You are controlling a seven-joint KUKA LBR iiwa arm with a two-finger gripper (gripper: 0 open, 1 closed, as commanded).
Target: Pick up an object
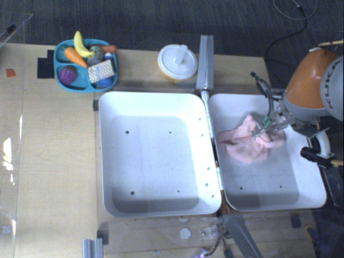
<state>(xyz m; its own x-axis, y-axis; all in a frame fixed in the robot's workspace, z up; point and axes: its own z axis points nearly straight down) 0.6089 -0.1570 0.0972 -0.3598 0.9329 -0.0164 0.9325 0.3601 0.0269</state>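
Note:
A crumpled pink cloth [246, 141] lies in the right bin [301, 190], toward its upper middle. My gripper [267, 126] is down at the cloth's right edge, touching its folds. The grey arm with its orange band [309, 80] reaches in from the right above it. The fingertips are partly buried in the cloth, so their spacing is unclear.
The left bin [156, 155] sits beside the right one, split from it by a metal divider [205, 63]. Behind the bins stand a white lidded cup [177, 62] and a blue tray [86, 64] of toy food. Black cables trail at the far right.

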